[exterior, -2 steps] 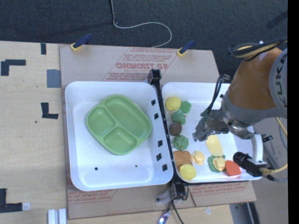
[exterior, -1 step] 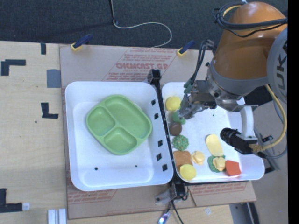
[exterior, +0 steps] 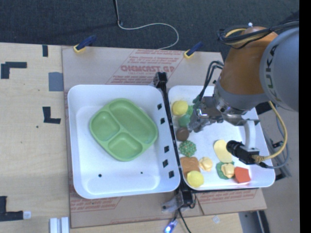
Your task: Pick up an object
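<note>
Over right bin, gripper low near yellow ball and brown piece; finger state impossible to tell. Nothing visibly held; pick not yet done.

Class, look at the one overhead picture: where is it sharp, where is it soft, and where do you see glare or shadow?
Camera view: even, soft light; the green tray and left bin are fairly sharp; the white bins look bright but not blown out; the arm casts a faint shadow on the right bin; the pincer and small toy foods beside it look soft.
</note>
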Tool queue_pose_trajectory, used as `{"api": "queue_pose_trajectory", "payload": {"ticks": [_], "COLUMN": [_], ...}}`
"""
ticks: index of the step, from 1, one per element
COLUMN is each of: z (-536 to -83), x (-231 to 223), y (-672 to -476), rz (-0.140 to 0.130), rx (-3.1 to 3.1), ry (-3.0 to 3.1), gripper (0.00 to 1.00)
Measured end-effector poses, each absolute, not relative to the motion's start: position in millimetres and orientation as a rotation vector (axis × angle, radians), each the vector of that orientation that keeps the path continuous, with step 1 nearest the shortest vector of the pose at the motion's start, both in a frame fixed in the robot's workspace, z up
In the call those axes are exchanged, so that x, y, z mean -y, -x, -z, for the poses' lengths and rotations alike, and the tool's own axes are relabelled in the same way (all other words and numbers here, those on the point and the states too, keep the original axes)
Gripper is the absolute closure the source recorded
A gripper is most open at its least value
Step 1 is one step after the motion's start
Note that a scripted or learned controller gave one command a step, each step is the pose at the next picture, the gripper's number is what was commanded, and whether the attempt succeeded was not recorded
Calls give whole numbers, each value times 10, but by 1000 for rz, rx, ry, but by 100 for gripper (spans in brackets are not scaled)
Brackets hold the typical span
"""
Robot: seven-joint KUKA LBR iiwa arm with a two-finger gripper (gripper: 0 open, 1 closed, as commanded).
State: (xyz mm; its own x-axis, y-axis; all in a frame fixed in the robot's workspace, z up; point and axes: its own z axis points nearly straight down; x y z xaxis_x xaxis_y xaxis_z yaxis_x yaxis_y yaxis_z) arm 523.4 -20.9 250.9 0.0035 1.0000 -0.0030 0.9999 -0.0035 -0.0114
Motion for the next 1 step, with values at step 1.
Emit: {"api": "queue_pose_trajectory", "payload": {"ticks": [1], "z": [-2256], "x": [-187], "y": [-5023], "rz": [-9], "rx": [2221], "ry": [2214], "gripper": [100]}}
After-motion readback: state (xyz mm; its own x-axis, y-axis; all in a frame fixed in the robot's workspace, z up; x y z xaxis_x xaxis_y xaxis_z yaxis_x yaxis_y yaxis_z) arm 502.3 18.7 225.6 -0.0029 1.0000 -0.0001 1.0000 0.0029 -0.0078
